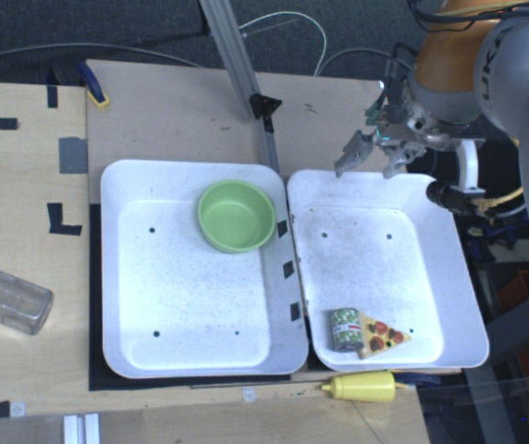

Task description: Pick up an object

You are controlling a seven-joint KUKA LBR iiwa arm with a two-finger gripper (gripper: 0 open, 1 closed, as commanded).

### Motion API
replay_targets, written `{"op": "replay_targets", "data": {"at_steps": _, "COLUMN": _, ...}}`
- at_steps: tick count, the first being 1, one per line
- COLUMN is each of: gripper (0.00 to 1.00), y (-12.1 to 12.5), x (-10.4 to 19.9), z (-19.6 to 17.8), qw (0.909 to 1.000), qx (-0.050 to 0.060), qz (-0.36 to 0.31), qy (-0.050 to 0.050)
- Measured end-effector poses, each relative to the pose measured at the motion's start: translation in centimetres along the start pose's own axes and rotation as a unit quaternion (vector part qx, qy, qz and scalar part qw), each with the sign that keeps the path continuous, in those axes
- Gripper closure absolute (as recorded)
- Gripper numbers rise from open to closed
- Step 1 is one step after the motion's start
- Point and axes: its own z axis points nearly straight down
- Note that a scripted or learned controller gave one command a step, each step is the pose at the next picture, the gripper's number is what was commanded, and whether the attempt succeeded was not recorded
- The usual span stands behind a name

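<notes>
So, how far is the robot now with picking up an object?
Nothing looks done yet. The gripper is open and holds nothing; it hangs above the far edge of the right bin. The green bowl lies in the left bin. The small can and the pizza slice toy lie in the right bin's near corner. Reaching down, closing on one item and lifting it all remain.

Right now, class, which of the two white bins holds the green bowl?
The left bin: the green bowl sits near its top right corner. The right bin holds a can and a pizza slice instead.
</notes>
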Motion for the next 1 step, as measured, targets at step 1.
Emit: {"op": "replay_targets", "data": {"at_steps": 1, "gripper": 0.0, "y": 0.0, "x": 0.0, "z": 0.0, "qw": 1.0, "qx": 0.0, "qz": 0.0, "qy": 0.0}}
